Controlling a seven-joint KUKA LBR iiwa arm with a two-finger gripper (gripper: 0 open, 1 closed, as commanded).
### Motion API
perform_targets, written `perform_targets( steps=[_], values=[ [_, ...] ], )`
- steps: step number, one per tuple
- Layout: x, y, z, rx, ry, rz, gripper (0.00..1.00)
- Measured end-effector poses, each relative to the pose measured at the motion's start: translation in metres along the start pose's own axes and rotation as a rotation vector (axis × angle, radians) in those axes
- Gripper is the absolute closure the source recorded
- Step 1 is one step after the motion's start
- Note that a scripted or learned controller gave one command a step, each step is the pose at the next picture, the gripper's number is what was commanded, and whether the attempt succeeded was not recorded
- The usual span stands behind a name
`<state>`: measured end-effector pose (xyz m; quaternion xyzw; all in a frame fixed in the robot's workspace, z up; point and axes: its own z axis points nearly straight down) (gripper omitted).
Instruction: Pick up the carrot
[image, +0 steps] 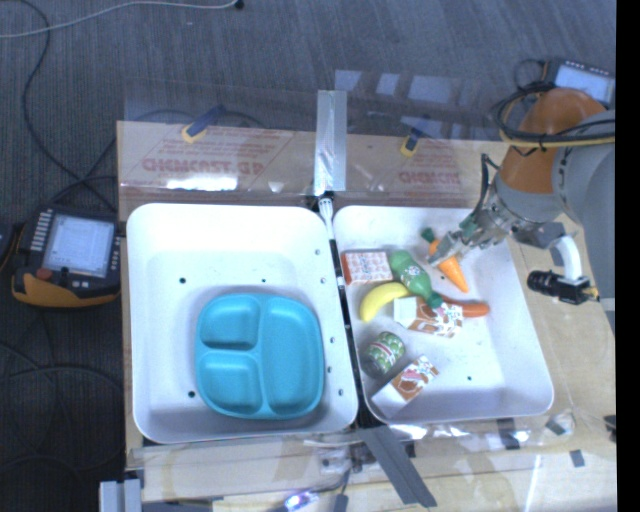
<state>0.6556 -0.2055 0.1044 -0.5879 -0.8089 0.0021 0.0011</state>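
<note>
Carrot duty is centring on the right-hand shallow white plastic bin (520, 330), where the small orange toy carrot (453, 272) is lying tilted near the upper middle of the bin floor. The grey arm with the orange band (545, 140) is reaching in from the right, and its two-finger jaws (455, 247) are hanging just above the carrot's upper end, seemingly touching it; whether they are parted or closed I cannot tell, since the tips are blurring into the toys below. Just left of the carrot a green toy bottle (412, 273) is lying aslant, with a yellow toy banana (380, 299) beside it and a red-patterned small box (366, 266) nearer the bin's left wall. A green round can (384, 352) is sitting lower down. In the left white bin (160, 250) a blue sectioned plastic tray (260, 357) is resting flat on the worktop side.
</note>
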Motion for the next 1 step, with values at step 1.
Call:
perform_targets(
  steps=[1],
  values=[
    [0.0517,0.0304,-0.0824,-0.005,0.0,0.141,1.0]
  ],
)
